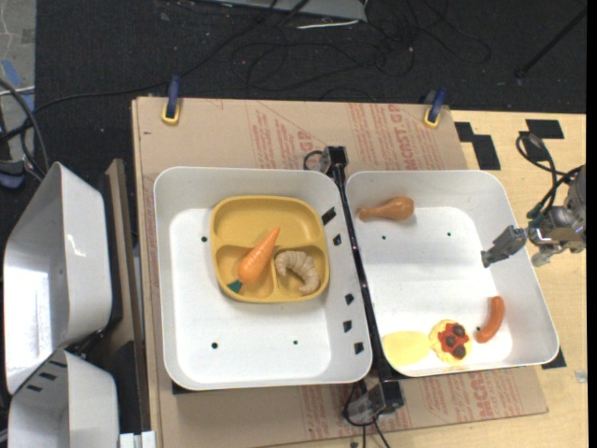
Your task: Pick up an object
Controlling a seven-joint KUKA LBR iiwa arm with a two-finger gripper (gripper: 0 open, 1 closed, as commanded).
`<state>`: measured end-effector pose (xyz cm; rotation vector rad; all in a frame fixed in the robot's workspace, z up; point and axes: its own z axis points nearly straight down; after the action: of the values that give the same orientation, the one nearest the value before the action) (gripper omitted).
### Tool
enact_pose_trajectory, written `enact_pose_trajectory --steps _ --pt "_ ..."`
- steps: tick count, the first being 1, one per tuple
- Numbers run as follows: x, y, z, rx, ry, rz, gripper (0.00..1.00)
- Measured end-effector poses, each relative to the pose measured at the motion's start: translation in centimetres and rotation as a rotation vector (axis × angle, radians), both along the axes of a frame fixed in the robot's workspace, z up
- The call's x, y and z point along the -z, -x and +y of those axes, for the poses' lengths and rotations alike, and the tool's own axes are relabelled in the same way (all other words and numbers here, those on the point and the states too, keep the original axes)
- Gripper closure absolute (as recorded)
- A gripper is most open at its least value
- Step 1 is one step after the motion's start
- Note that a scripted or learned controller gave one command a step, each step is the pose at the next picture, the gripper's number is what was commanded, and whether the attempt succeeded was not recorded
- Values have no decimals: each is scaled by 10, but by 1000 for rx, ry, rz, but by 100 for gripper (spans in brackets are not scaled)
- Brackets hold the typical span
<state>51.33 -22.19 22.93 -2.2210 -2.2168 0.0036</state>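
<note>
In the right bin (522,215) lie a brown drumstick (389,211) at the back, an orange-red sausage (491,319) near the right wall, a pale yellow slice (404,347) and a small yellow piece with red and dark toppings (451,339) at the front. My gripper (523,249) hangs over the bin's right rim, above and behind the sausage. Its two dark fingers stand apart with nothing between them, so it is open.
The left bin (187,325) holds a yellow divided plate (233,220) with an orange carrot (258,255) and a pale curled shrimp (298,270). A black divider strip (349,250) runs between the bins. Cables lie on the dark floor behind the bench.
</note>
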Motion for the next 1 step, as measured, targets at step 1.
enact_pose_trajectory --steps 1 --pt "59 4 2 0 -1 1 0"
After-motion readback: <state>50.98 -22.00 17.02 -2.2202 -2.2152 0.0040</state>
